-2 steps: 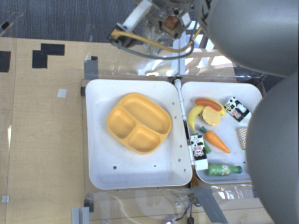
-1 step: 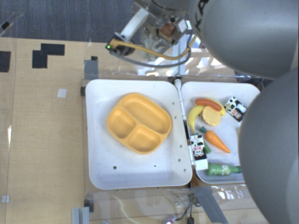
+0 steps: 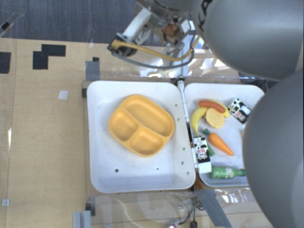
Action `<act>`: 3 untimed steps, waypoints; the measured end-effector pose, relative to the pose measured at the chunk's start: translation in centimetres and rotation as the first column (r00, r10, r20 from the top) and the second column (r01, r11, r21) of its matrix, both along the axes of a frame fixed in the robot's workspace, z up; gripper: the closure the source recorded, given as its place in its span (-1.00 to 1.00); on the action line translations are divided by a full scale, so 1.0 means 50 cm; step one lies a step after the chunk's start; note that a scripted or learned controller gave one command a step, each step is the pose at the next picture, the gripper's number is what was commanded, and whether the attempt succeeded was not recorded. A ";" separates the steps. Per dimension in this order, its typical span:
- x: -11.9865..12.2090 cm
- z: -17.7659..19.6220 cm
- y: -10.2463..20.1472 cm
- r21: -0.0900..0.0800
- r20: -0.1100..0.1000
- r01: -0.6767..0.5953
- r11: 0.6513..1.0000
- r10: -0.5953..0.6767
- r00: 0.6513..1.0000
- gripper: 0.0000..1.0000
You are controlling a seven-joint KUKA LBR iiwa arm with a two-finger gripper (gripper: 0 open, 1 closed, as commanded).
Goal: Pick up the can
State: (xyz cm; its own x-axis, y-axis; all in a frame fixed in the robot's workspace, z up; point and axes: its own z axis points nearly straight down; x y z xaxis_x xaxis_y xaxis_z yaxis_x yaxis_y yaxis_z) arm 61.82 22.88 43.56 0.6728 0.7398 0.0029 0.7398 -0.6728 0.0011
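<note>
My gripper point(image 3: 167, 30) hangs high above the far edge of the bins, near the divider between them. A small brown, rounded thing point(image 3: 171, 31) shows right at the gripper. It is too small and blurred to tell whether it is the can or part of the tool. The grey arm point(image 3: 251, 27) fills the upper right and covers the right side of the right bin point(image 3: 251, 90).
A yellow three-part plate point(image 3: 141, 124) lies in the left bin point(image 3: 102, 175). The right bin holds a banana point(image 3: 197, 119), a sausage point(image 3: 212, 106), a carrot point(image 3: 221, 144), two cow-print cartons point(image 3: 201, 152) point(image 3: 239, 110) and a green bottle point(image 3: 227, 173). A yellow cable point(image 3: 142, 49) loops behind the bins.
</note>
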 end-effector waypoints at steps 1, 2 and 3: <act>0.037 -0.064 -0.001 0.001 -0.001 0.094 0.996 -0.094 0.996 -1.00; 0.071 0.002 0.010 0.003 0.001 0.335 0.942 -0.335 0.942 -1.00; -0.060 0.000 0.011 0.002 -0.001 0.524 0.852 -0.524 0.852 -1.00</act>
State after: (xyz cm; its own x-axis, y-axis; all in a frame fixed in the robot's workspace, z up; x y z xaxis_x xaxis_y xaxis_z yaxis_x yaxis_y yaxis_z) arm 58.84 23.41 43.57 0.9607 0.2776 0.0036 0.2776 -0.9607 -0.0010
